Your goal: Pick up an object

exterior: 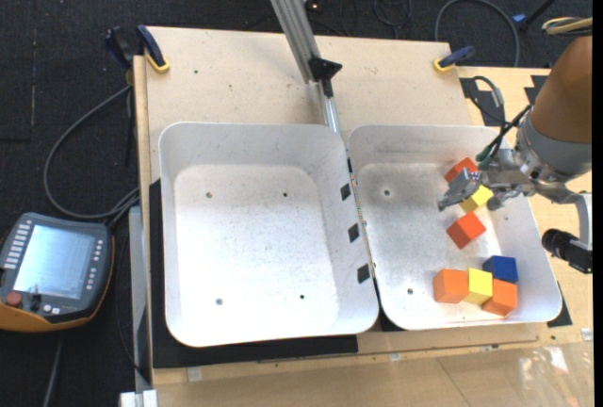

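Yellow block [481, 198], small, in the right bin [400, 149], up near its back right part. Right under the gripper [466, 195], touching it or almost touching it. Hard to say which. Grip spread or pressed together: cannot tell from up here. No clear sign of anything being pinched.

Just behind the gripper, a red-orange block [459, 171], partly hidden by the grey metal. Just in front of the gripper, a 2nd red-orange block [465, 230], tilted like a diamond, flat on the white floor.

Down in the front right corner of the same bin, a little bunch of 4 blocks, all close together. Orange block [450, 285] on the left side of the bunch. Next to it, touching, a 2nd yellow block [480, 284]. Behind that, a blue block [500, 267]. At the right end, 1 more orange block [504, 299], close to the bin's rim.

Grey arm [551, 146] coming in from the right, with its orange band [571, 99] above the wrist, leaning over the right bin's far side.

Left bin [168, 207] side by side with the right one, rims touching in the middle. 3 small black tabs [354, 232] along that middle line.

Both bins on a light wooden bench [236, 80]. 2 clamps with yellow tips at the back corners, 1 on the left [151, 49] and 1 on the right [453, 58]. Long silver pole [283, 0] slanting down from the top to the back of the bins. On the dark floor to the left, a grey and orange control pad [52, 268] with a screen.
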